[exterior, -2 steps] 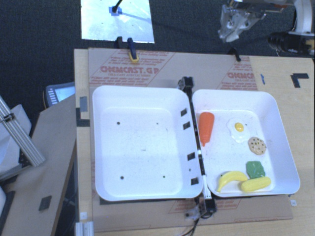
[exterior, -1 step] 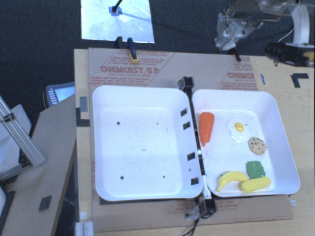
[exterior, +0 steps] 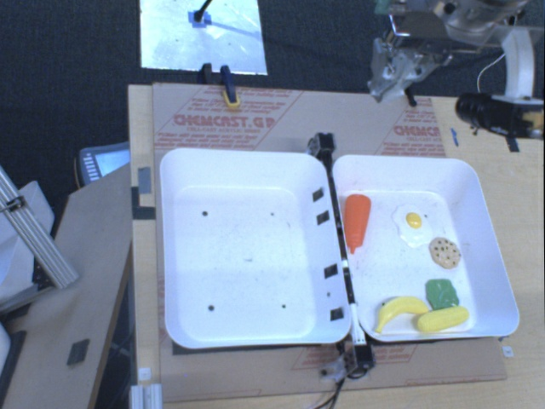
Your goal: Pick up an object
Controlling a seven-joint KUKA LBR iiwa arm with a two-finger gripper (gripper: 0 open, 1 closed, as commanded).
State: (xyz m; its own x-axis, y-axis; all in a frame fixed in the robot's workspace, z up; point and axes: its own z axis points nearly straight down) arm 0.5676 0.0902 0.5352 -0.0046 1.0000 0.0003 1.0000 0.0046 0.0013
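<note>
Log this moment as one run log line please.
gripper: above bench, behind right bin | holding: nothing visible | right bin: carrot, egg, cookie, banana

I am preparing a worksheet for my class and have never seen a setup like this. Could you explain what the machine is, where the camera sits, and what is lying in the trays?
One fixed camera looks down at a slant on a bench with two shallow white bins. The grey robot arm's end effector hangs above the bench's far edge, beyond the right bin, and I see nothing in it. The right bin contains toy foods: an orange carrot, a white fried egg with a yellow yolk, a round tan cookie, a green leafy piece, a curved yellow banana and a yellow oblong piece. The left bin lies beside it.
</note>
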